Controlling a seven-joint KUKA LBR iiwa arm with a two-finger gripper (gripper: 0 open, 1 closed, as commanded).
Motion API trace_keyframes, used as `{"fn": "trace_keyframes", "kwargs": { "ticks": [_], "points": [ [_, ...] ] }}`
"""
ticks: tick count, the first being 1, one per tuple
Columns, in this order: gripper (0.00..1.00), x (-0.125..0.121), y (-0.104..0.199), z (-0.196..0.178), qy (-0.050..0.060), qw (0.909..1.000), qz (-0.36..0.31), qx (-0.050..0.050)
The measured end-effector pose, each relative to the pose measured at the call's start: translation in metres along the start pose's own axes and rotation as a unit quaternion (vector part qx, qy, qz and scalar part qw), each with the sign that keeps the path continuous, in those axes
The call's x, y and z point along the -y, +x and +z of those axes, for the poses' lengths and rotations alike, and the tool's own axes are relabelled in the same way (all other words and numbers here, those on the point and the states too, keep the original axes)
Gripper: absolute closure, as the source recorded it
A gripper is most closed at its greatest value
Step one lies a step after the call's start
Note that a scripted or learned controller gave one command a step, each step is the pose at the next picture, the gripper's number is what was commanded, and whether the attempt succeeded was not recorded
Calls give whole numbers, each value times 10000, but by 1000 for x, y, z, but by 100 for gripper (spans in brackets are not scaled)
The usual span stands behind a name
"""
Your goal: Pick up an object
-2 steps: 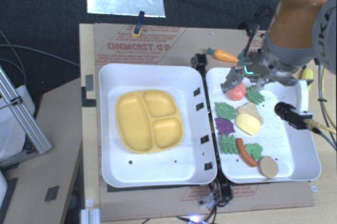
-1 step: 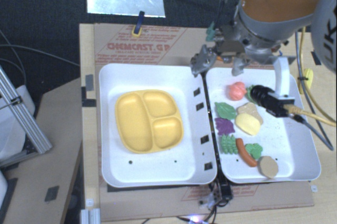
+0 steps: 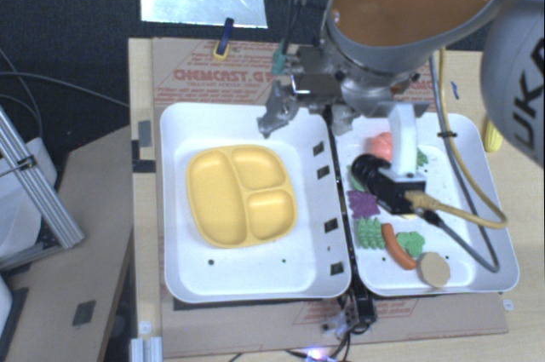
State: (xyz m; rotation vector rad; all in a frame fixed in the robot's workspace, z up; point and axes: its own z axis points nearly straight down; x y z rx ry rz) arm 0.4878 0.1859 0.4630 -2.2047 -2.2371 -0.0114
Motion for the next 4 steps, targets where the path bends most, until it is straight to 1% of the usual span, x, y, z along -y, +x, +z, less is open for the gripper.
{"fn": "trace_keyframes", "kwargs": {
  "ticks": [1,2,3,4],
  "points": [
    [0,3,5,119,72,9999,64,44],
    [0,7,25,312,103,9999,68,56],
    [0,-29,-58,363,-90,10000,38,-2],
    [0,-1,41,375,-54,10000,52,15]
  ]
}}
